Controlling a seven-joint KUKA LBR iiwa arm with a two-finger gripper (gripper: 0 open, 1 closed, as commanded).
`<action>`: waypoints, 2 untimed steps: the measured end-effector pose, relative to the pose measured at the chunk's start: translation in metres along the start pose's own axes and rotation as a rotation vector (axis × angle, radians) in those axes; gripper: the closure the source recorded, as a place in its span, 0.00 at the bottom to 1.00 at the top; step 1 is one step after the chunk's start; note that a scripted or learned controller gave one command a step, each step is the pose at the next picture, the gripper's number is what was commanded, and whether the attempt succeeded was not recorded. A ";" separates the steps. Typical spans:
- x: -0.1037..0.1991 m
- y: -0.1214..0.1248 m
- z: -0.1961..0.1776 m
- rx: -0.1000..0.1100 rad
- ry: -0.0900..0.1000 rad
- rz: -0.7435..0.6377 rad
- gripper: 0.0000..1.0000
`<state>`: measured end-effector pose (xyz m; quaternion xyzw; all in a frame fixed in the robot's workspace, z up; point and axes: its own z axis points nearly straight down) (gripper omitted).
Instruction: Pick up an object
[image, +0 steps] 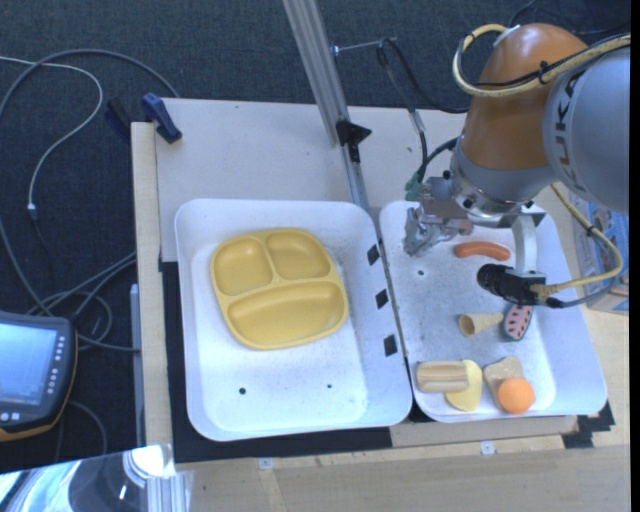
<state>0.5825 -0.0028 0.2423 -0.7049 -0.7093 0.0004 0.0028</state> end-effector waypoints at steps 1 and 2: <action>0.041 -0.020 0.001 0.000 0.000 0.001 1.00; 0.100 -0.042 -0.004 0.000 0.000 -0.002 1.00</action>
